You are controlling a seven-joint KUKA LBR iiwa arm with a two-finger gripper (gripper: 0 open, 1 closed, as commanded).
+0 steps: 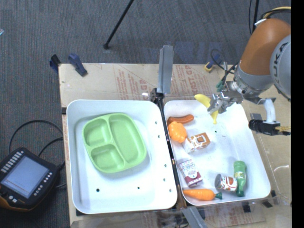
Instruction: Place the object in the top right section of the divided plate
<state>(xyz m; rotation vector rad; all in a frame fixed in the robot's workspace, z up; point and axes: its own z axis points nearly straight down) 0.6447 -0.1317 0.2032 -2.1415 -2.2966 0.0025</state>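
Note:
A green divided plate [114,142] lies in the left white bin [78,175]; all three of its sections are bare. At the back edge of the right bin [247,141], a yellow banana [203,99] sticks out on both sides of my gripper [217,104]. The gripper is shut on the banana, whose lower tip points down into the bin. Plate and gripper are far apart, with the divider between the bins lying between them.
The right bin holds a red sausage [180,119], an orange fruit [176,132], a small carton [197,141], a red-and-white carton [190,172], a carrot [202,194], a can [226,183] and a green bottle [240,177]. A grey post [165,72] stands behind the bins.

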